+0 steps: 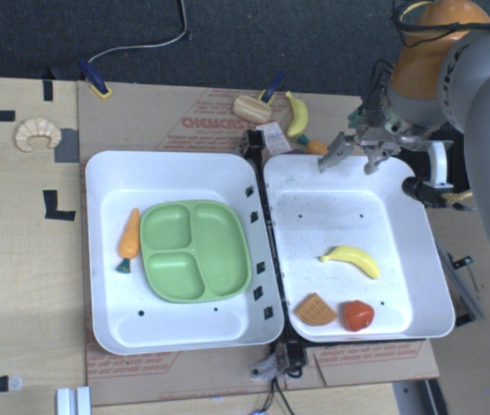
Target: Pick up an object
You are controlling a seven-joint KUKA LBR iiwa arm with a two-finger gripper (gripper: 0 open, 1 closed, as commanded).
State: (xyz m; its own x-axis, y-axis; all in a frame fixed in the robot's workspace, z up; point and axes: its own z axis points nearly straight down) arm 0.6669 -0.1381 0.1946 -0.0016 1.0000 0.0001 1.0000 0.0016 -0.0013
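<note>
Two white bins sit side by side on the desk. Right bin (417,258): a smooth curved banana (352,260) near its centre, long axis slanting from upper left to lower right — bare floor all around. Hand (355,156) open, holding nothing, above the bin's far rim.

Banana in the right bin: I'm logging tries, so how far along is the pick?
Nothing looks done: the banana, the waffle-like piece and the red piece lie on the right bin's floor. In hand: the tool hangs open over that bin's far rim, nothing between its fingers. Left: descend onto an object, close and lift.
</note>
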